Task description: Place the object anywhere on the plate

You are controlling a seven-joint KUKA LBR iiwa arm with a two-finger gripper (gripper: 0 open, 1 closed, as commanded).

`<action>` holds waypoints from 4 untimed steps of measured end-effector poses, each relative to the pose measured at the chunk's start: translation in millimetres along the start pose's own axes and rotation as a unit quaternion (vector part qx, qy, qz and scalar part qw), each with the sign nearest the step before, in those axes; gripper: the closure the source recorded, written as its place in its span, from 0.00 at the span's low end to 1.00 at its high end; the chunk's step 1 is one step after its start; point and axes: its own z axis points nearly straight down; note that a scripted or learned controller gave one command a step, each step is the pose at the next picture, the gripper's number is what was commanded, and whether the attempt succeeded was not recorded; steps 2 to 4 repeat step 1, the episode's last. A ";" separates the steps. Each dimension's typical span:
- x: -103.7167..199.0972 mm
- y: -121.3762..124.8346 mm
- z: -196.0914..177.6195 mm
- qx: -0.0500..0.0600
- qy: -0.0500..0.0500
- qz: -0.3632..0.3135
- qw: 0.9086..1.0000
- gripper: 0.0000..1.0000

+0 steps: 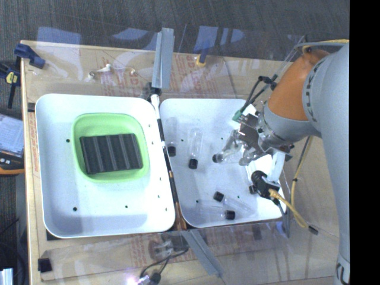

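A light-green plate (pixel 108 125) lies in the left bin (pixel 53 206), with a dark ribbed slab (pixel 111 153) lying on it. My gripper (pixel 233 150) hangs low over the right bin (pixel 202 215), near its right side. A small clear, glassy object (pixel 218 157) sits right at the gripper's tip, touching or nearly touching it. Whether it is held is unclear. Another clear piece (pixel 195 140) lies on the bin floor to the left of the gripper.
Several small black pieces lie scattered in the right bin, among them one (pixel 171 151) by the dividing wall, one (pixel 193 163) mid-bin and one (pixel 230 215) near the front rim. Cables (pixel 279 198) hang from the wrist over the right rim.
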 end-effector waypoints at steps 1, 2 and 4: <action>-0.1 0.0 0.0 0.000 0.000 0.000 1.000 0.00; -0.1 0.0 0.0 0.000 0.000 0.000 1.000 0.00; -0.1 0.0 0.0 0.000 0.000 0.000 1.000 0.00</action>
